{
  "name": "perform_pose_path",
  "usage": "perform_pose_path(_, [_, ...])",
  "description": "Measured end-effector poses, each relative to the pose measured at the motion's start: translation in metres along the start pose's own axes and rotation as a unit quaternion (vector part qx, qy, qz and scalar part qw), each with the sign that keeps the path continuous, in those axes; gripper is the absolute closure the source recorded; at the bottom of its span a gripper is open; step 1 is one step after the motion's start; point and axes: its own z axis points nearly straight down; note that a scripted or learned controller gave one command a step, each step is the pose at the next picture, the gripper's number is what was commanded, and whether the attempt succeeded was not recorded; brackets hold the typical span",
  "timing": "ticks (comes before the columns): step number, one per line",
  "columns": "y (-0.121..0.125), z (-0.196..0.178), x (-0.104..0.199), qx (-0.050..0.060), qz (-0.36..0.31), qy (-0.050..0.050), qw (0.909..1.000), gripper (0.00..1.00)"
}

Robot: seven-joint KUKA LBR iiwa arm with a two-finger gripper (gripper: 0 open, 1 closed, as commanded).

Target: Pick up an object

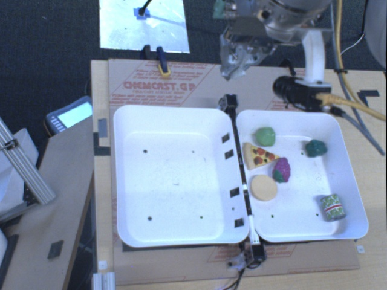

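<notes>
Nearby, six small toys wait in the right bin (354, 213): a green lump (264, 136) toward the back, a pizza slice (260, 155) just in front of it, a purple grape bunch (281, 170) touching the slice's tip, a tan round biscuit (263, 188) just below, a dark green piece (315, 148) near the far wall and a small striped can (332, 207) alone toward the front corner. None has been lifted. The left bin (121, 162) lies beside it, joined along the middle seam.

Above the bench's back edge, well apart from the toys, hangs the gripper (233, 62) on the grey arm (290, 8); nothing sits between its metal fingers, though how wide they stand cannot be told from this slant.

Judged from this layout, the reach has yet to begin. The striped can or the dark green piece look the safest picks, each standing clear of its neighbours. The slice, grapes and biscuit crowd together, so fingers descending there risk nudging two things at once. A straight drop, centred over one toy, should serve best.
</notes>
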Motion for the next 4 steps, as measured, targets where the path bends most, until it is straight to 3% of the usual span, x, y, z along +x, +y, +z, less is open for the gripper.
perform_pose_path(1, [0.030, 0.022, 0.071, 0.003, 0.002, -0.001, 1.0000, 1.00])
perform_pose_path(2, [0.077, -0.003, 0.065, 0.000, 0.007, -0.002, 1.0000, 1.00])
perform_pose_path(3, [0.076, -0.002, 0.065, 0.001, 0.006, -0.002, 1.0000, 0.00])
perform_pose_path(4, [0.076, -0.013, 0.066, 0.000, 0.005, -0.001, 1.0000, 1.00])
